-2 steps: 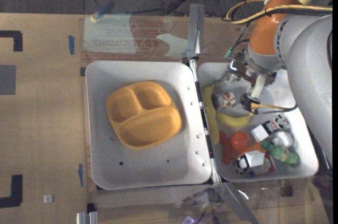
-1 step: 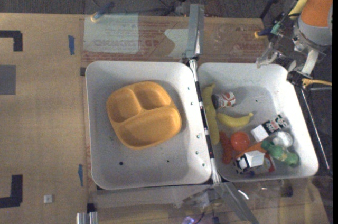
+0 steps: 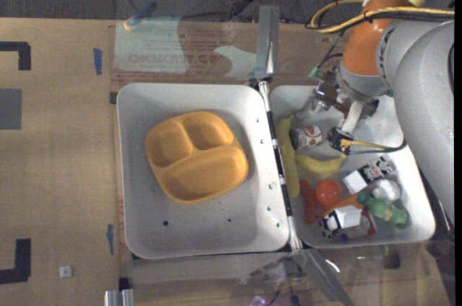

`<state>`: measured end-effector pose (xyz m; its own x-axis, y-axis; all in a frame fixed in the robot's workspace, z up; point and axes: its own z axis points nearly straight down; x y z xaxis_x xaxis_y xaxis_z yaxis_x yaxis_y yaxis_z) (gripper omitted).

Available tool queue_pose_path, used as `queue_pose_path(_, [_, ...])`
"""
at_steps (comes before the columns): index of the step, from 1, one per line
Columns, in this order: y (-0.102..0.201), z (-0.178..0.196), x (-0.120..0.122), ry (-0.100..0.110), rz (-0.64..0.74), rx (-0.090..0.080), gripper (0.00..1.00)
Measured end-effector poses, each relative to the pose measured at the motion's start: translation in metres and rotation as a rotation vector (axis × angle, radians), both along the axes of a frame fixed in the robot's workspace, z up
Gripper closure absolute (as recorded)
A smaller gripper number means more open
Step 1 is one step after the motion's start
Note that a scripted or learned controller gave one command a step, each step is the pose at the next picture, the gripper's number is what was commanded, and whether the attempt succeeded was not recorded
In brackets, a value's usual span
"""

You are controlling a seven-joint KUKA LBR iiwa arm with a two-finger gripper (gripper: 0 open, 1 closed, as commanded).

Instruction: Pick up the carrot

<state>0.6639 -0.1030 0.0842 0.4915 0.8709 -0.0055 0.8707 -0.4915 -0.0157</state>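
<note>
Toward the left of the counter (image 3: pixel 58 153), the left bin (image 3: pixel 144 218) is holding a yellow divided plate (image 3: pixel 196 156), which is playing no part in the task. Moving right, the right bin (image 3: pixel 393 128) is carrying a crowd of toy food. A long yellow piece (image 3: pixel 289 164) is lying along its left wall, a banana (image 3: pixel 323 164) is curving beside it, and a small can (image 3: pixel 309 136) is sitting above them. What I am taking to be the carrot (image 3: pixel 309 202) is lying low on that bin's left side, a reddish-orange taper touching an orange ball (image 3: pixel 328 192). It is looking like light, stiff, smooth plastic, so it is likely to slip or roll. Closing across its thicker part, away from the ball, is looking safest. At the bin's top, the claw (image 3: pixel 326 104) is hovering near the can, well apart from the carrot; whether it is apart or together I cannot tell.
</note>
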Motion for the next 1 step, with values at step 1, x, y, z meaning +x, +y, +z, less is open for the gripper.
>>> queue_pose_path(1, [-0.0777,0.1496,0.0035,-0.020,0.000,-0.005,0.00])
